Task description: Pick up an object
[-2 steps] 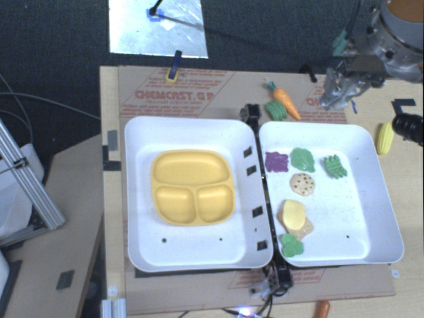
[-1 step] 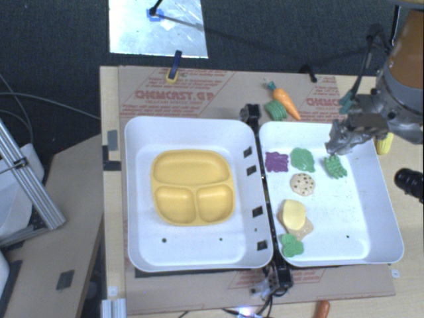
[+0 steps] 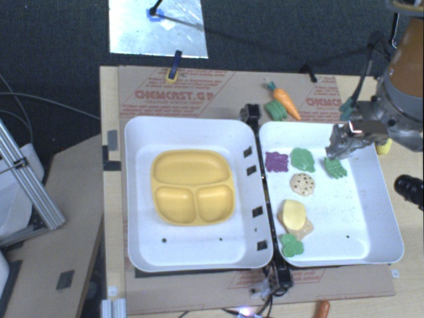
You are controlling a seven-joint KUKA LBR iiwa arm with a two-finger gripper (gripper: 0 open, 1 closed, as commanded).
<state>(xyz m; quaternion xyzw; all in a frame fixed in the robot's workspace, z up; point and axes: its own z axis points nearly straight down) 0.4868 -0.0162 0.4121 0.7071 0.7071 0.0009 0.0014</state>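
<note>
Tool (image 3: 336, 150) low over right bin's (image 3: 381, 197) far edge, just above green leafy toy (image 3: 335, 168), likely lining up grasp; finger state unreadable.

Two white bins (image 3: 139, 138), one yellow divided tray (image 3: 193, 185), three green toys (image 3: 302, 158), one cookie (image 3: 303, 183), one carrot (image 3: 286, 99).

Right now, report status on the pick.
Gripper low over right bin. Green piece just below it, not gripped. Cookie, purple piece nearby.
</note>
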